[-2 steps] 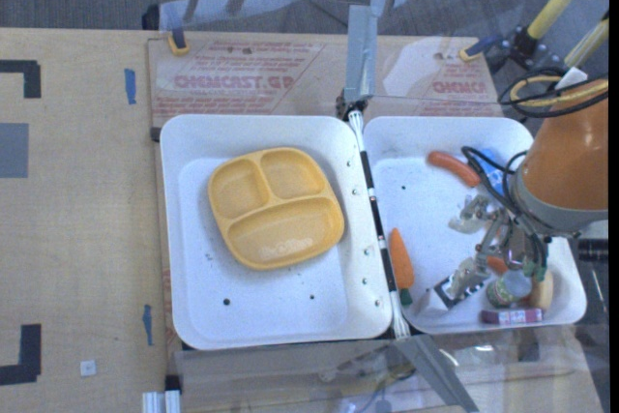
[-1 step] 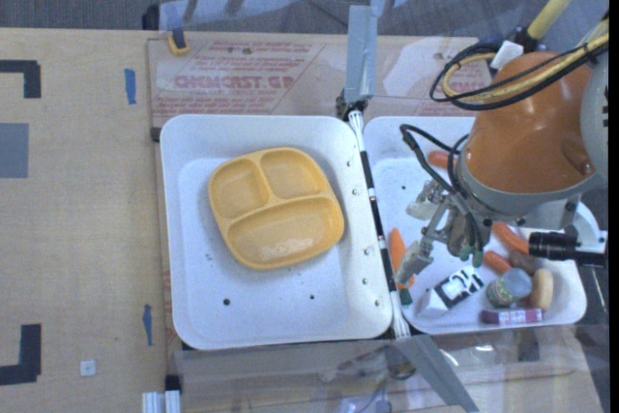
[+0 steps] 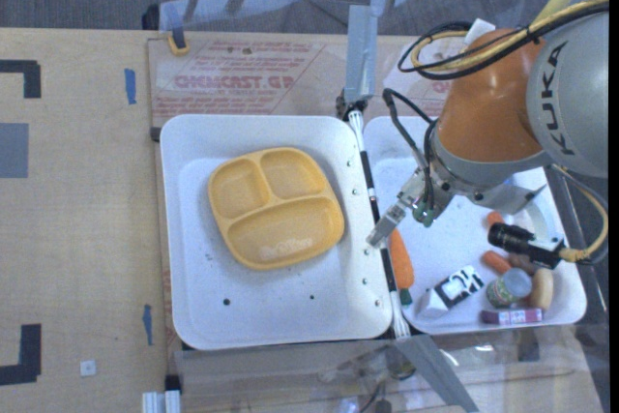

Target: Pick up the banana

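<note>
Camera view, gripper (image 3: 385, 229) just beside carrot (image 3: 400, 262), right bin (image 3: 389, 162)

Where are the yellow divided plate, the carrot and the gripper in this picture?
yellow divided plate (image 3: 276, 206): camera view, on its central divider.
carrot (image 3: 400, 263): camera view, mid-length of its orange body.
gripper (image 3: 385, 229): camera view, by its fingertips.

Yellow divided plate (image 3: 276, 206) in left bin (image 3: 184, 237), tool (image 3: 385, 229) above carrot (image 3: 400, 258)
</note>
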Robot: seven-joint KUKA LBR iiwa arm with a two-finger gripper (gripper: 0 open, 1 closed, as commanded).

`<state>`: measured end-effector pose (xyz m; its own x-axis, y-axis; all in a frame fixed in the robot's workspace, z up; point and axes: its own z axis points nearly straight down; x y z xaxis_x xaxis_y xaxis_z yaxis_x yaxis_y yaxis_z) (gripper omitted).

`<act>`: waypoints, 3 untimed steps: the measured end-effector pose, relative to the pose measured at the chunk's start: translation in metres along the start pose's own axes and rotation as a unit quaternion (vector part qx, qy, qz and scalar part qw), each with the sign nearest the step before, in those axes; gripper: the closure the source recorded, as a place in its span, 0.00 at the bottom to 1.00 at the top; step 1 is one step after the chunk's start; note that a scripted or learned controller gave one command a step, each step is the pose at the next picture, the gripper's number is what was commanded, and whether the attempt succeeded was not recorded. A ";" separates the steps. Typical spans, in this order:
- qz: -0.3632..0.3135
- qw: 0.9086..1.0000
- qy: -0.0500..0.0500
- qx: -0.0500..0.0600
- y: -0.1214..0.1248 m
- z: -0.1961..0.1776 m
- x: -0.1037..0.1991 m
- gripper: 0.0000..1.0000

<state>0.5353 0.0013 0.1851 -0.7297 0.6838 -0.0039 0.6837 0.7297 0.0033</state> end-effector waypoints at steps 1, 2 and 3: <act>-0.021 1.000 -0.009 -0.005 0.056 0.058 0.027 0.00; -0.033 0.999 -0.011 -0.012 0.080 0.089 0.046 0.00; 0.120 0.993 0.007 0.008 0.135 0.090 0.007 0.00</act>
<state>0.6230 0.1044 0.0950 -0.5464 0.8375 0.0091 0.8373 0.5465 -0.0142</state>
